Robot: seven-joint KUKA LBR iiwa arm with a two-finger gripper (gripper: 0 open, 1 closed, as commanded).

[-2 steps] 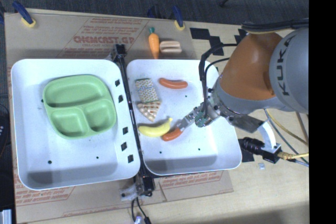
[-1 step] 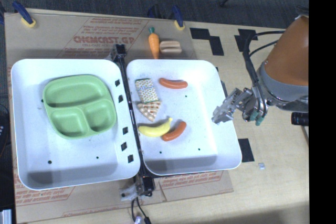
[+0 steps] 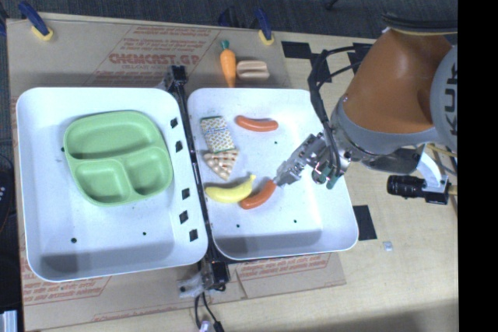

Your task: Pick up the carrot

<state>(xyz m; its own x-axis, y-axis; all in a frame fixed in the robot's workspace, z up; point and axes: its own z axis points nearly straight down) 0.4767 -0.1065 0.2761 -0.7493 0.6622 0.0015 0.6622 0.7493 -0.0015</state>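
A green tray (image 3: pixel 117 155) is sitting in the left bin (image 3: pixel 39 245). The carrot (image 3: pixel 227 64) is lying on the surface beyond the right bin (image 3: pixel 334 225), while the gripper (image 3: pixel 289 173) is hovering over a sausage (image 3: pixel 257 194), risking grabbing that instead; whether its jaws are open cannot be told.

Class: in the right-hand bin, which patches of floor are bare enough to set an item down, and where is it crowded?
In the right bin, the front strip below the banana and lower sausage is bare, as is the back right corner beyond the upper sausage. The left-centre is crowded: two waffle pieces, banana, sausage and the gripper close together.
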